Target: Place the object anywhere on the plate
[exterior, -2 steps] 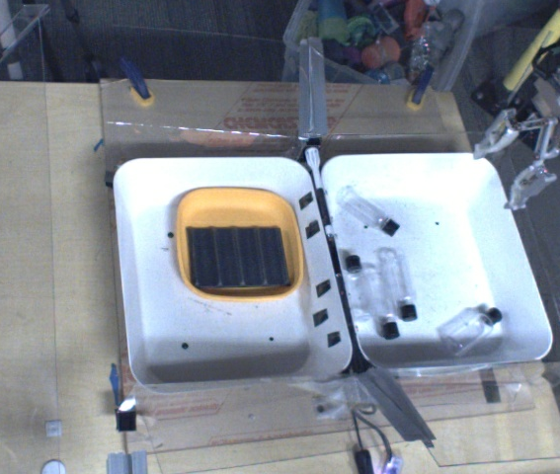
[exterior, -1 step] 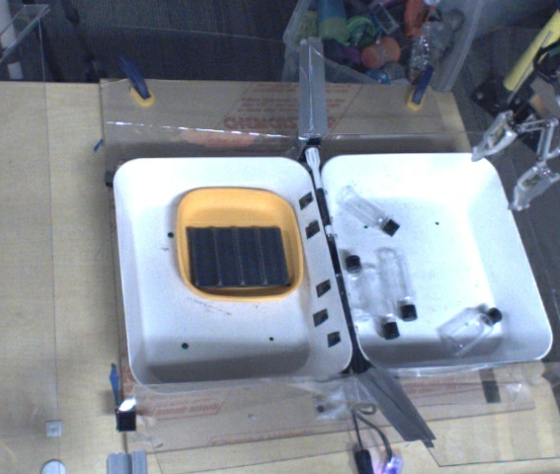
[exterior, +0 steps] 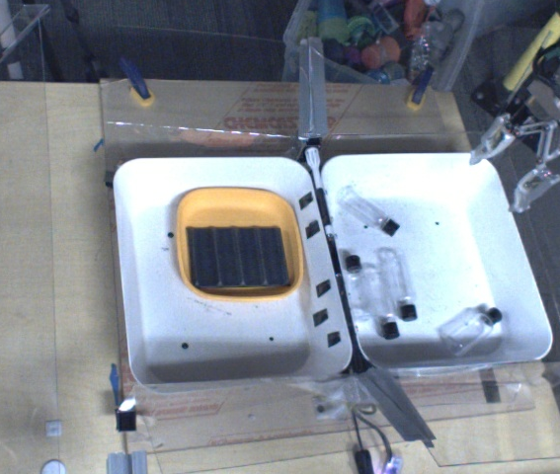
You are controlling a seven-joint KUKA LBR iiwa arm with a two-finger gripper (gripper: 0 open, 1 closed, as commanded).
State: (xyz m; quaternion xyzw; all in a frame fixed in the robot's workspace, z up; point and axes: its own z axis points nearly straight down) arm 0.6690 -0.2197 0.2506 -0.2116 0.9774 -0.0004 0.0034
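Observation:
A yellow plate with rounded corners lies in the left bin. On its middle rests a dark, ridged rectangular object, lying flat. My gripper hangs over the far right corner of the right bin, away from the plate. Its fingers are open with nothing between them. Several clear small bottles with black caps lie in the right bin: one towards the back, one in the middle, one at the front right.
A raised divider with black marks separates the two bins. A clear box of colourful toys stands behind the bench. Blue clamps hold a sheet at the back edge.

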